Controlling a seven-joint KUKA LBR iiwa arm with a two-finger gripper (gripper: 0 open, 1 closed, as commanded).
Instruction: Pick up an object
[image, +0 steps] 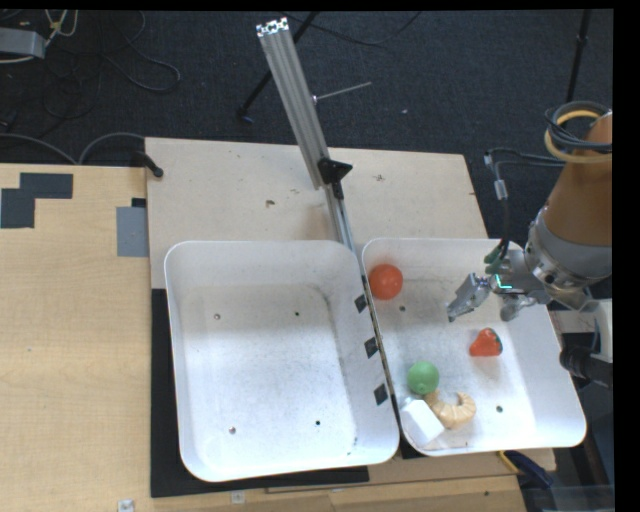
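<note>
Your end effector (487, 298) hangs over the right bin (560, 415), its two fingers spread apart with nothing between them. Just below it lies a small red piece (486, 344), wedge-like, with a dark green tip at its top. An orange ball (386, 281) rests near the bin's left wall. Toward the front edge you have a green ball (423, 377), a tan ring-shaped piece (455, 408) and a white block (422, 421) touching it.
</note>
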